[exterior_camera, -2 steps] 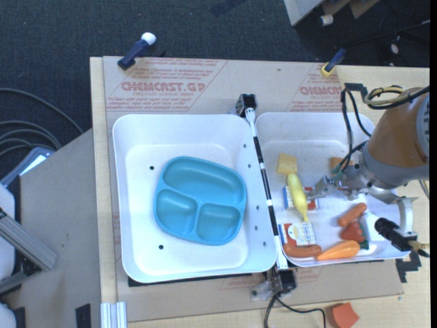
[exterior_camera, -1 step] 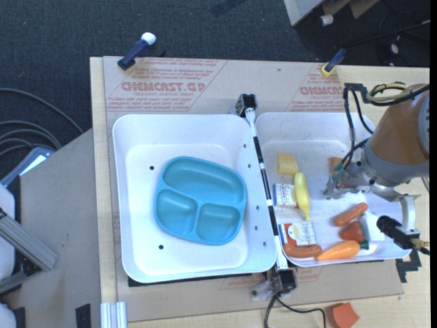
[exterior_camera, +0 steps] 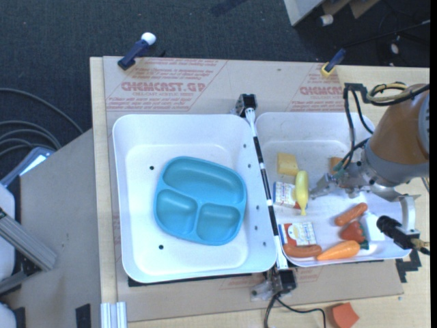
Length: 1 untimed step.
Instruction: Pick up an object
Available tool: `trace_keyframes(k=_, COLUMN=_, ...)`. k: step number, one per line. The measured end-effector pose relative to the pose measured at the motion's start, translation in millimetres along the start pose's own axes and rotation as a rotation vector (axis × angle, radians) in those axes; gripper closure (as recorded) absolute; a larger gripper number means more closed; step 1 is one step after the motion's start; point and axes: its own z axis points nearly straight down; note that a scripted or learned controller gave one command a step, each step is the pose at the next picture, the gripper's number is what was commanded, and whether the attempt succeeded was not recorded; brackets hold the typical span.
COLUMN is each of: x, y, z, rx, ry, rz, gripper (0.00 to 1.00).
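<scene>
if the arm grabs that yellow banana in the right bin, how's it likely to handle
The banana looks like smooth toy plastic, so probably light and stiff, maybe slippery. Its curved shape could roll or pivot if nudged; it lies against a white packet.

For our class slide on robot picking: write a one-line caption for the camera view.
Gripper beside a banana in the right bin; blue tray in the left bin.

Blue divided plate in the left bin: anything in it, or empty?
Empty. The blue divided plate lies flat in the left bin, and all three compartments show bare blue plastic.
</scene>
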Motion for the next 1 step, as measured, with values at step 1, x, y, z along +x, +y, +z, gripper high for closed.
trace_keyframes(k=1, x=-16.0, y=79.8, z=12.7, rx=0.005, ry=0.001, rz=-0.002, gripper=0.00)
